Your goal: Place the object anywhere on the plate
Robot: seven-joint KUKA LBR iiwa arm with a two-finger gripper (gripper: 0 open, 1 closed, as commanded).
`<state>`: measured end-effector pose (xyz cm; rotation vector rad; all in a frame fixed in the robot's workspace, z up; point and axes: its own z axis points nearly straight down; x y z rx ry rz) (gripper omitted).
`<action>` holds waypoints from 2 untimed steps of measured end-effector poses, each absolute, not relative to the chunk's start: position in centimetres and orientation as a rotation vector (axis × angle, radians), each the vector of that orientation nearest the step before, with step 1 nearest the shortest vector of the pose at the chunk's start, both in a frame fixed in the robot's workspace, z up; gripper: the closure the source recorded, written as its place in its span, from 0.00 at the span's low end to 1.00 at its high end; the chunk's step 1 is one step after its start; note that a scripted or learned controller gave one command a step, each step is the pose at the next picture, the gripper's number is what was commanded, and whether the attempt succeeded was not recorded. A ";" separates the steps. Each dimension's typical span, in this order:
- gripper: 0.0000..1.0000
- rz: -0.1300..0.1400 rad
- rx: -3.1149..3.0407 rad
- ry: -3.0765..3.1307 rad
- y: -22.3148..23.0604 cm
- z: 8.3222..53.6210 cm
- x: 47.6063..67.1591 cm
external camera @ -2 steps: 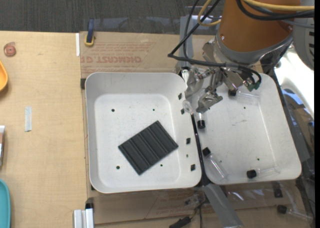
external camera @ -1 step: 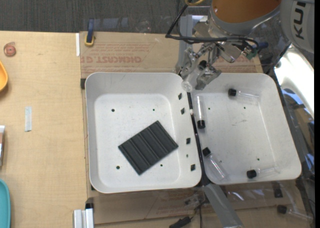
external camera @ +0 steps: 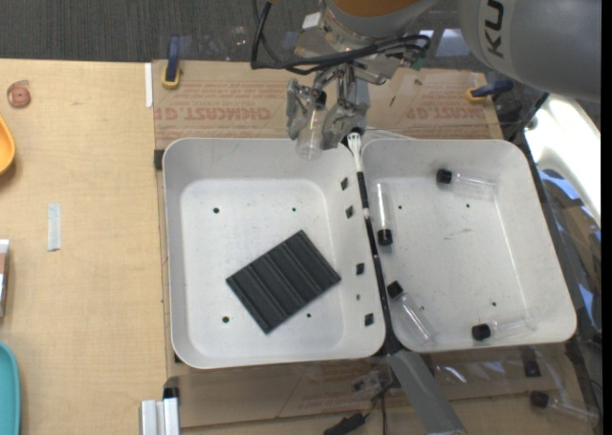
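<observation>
A black ribbed plate [external camera: 284, 280] lies tilted on the floor of the left bin [external camera: 191, 232]. My gripper [external camera: 325, 127] hangs over the back rim between the two bins, well behind the plate. A clear tube [external camera: 309, 137] with a rounded lower end hangs upright between its fingers, which are shut on it. Several more clear tubes with black caps lie in the right bin [external camera: 459, 251]: one at the back [external camera: 466, 182], one along the left wall [external camera: 382, 213], and two at the front [external camera: 411, 316] [external camera: 502, 328].
The divider between the bins [external camera: 363, 232] carries small black clips. Brown cardboard [external camera: 229, 108] lies behind the bins, held by clamps [external camera: 172, 72]. The wooden bench [external camera: 76, 232] stretches to the left. The arm's cables [external camera: 277, 3] hang above the back rim.
</observation>
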<state>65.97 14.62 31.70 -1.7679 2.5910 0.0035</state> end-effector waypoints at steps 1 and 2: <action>1.00 0.004 -2.164 2.273 9.7 35.5 58.7; 1.00 0.005 -2.454 1.959 5.8 32.0 58.3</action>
